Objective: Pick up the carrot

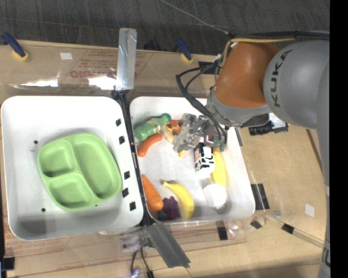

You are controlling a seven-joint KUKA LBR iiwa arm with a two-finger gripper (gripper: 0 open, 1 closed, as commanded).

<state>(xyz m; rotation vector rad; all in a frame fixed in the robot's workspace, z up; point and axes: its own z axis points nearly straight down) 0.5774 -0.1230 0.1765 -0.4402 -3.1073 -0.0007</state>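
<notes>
The carrot (151,194) is an orange tapered piece lying along the left wall of the right bin (241,155), near its front corner. Purple grapes (170,208) and a banana (182,197) lie close against it. The gripper (189,134) hangs over the back middle of the same bin, well behind the carrot and to its right, among a cluster of toy food. Nothing is visibly held in it. The grey arm with its orange band (243,74) reaches in from the right.
An orange-red oblong piece (149,145) and a green vegetable (150,126) lie left of the gripper. A black-and-white object (204,158), a yellow piece (220,169) and a white item (215,195) lie along the bin's right side. The left bin holds a green divided plate (78,169).
</notes>
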